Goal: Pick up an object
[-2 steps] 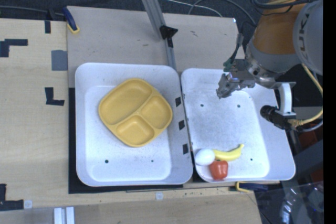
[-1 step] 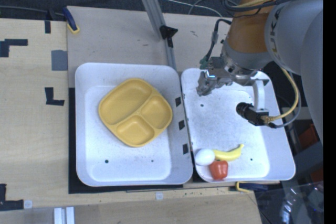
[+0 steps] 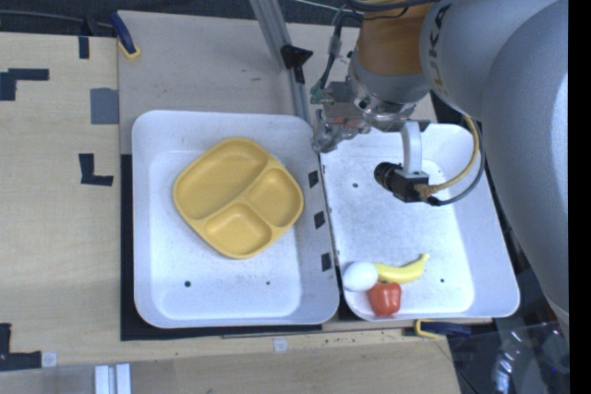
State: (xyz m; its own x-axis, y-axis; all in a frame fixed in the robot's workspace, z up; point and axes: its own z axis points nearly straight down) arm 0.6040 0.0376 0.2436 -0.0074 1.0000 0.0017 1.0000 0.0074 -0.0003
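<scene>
Pincer (image 3: 328, 136) hangs over right bin's (image 3: 480, 291) far-left corner, state unclear. Banana (image 3: 404, 269), egg (image 3: 360, 276), red pepper (image 3: 385, 297) at near edge: travel there, descend centered on one.

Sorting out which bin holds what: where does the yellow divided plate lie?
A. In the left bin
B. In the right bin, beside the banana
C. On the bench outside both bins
A: the yellow divided plate lies flat in the left bin, while the banana sits in the right bin.
</scene>
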